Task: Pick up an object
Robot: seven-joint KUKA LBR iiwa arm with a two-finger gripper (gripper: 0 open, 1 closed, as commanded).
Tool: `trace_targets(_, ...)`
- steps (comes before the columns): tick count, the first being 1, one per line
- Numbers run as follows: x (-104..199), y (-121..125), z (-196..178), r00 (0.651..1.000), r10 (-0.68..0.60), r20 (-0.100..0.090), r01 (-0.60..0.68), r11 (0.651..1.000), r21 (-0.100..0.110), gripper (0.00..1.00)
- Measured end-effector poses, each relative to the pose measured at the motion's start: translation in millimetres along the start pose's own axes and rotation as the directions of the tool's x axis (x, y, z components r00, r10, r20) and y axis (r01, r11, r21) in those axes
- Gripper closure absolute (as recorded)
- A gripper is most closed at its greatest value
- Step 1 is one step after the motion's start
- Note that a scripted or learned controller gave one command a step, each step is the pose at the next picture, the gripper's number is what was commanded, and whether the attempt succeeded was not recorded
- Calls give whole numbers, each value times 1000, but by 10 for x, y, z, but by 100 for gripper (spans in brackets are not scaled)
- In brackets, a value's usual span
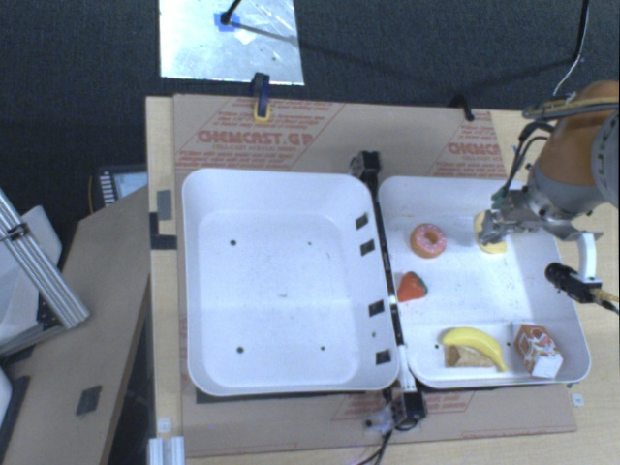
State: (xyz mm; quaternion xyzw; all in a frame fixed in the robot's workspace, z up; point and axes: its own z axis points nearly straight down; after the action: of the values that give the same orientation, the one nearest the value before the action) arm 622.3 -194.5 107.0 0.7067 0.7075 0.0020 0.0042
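1. The pincer sits low over a yellow object in the right bin; whether it grips, I cannot tell.
2. Nothing looks lifted yet; grasping and raising probably remain.

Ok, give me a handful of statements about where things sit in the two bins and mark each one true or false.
1. The donut lies in the right bin. True.
2. The banana lies in the left bin. False: it lies near the right bin's front edge.
3. The strawberry sits nearer the divider between the bins than the donut does. True.
4. The gripper is above the left bin. False: it is over the right bin, at a yellow object.
5. The small carton stands in the right bin's front right corner. True.
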Motion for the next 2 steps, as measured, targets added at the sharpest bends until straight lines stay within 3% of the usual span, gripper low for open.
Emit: trace_targets(2, -6, 21, -220, 1000, 0, 2, 0, 1000, -6, 100)
